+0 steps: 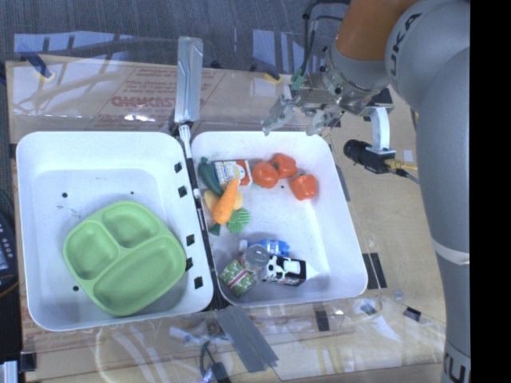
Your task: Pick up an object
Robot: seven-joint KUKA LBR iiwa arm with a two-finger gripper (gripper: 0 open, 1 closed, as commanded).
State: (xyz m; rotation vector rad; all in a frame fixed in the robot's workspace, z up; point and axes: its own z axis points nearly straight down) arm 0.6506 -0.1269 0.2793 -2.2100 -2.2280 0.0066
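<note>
Pincer (299,120) open and empty above right bin (339,214) rim, tomatoes (283,174), carrot (227,200), cans (255,266) below

Two bins sit side by side. A divided plate (124,255) lies in the left bin (48,154), toward its front. In the right bin (331,214), a carrot (227,202) lies by the left wall, three tomatoes (283,175) behind the middle, and a can (246,268) beside a small carton (283,270) at the front
</note>
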